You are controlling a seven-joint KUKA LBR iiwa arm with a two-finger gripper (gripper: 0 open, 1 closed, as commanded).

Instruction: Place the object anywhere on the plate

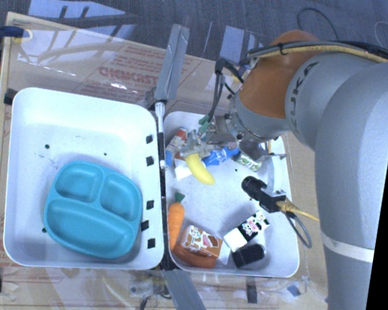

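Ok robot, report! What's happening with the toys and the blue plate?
Gripper low over the right bin's toys. Banana beside it, not on the plate. Bin walls between them.

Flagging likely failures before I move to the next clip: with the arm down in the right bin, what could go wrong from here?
1. The end effector sits amid a tight cluster: yellow banana, blue item and others. It may grab the wrong thing or two at once.
2. The blue plate lies in the left bin, so any carry must clear the divider; a weak grip could drop there.
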